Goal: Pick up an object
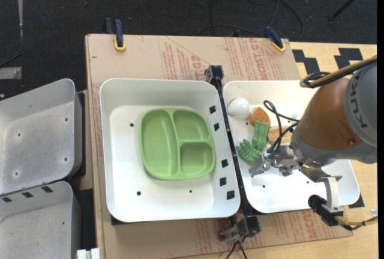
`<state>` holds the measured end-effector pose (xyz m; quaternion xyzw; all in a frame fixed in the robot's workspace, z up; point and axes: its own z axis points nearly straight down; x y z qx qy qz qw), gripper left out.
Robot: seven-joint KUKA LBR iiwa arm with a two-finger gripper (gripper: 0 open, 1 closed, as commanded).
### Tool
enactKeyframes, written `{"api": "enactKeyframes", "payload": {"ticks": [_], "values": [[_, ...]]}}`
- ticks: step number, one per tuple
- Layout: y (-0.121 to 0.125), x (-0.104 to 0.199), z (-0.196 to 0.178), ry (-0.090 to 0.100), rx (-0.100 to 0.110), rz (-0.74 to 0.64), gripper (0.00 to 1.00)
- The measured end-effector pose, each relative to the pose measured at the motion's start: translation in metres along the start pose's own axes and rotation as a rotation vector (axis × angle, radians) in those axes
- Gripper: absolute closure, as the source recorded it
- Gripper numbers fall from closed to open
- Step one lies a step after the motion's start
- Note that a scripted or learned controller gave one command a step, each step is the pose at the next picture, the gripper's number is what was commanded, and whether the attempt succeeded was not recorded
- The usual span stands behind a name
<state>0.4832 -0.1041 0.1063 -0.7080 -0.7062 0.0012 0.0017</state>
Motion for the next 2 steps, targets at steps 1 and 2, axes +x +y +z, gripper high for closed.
{"api": "enactKeyframes", "payload": {"ticks": [1, 2], "values": [[0.0, 0.0, 0.015, 0.0, -0.001, -0.001, 0.0], [0.0, 0.001, 0.005, 0.0, -0.002, 0.001, 1.0]]}}
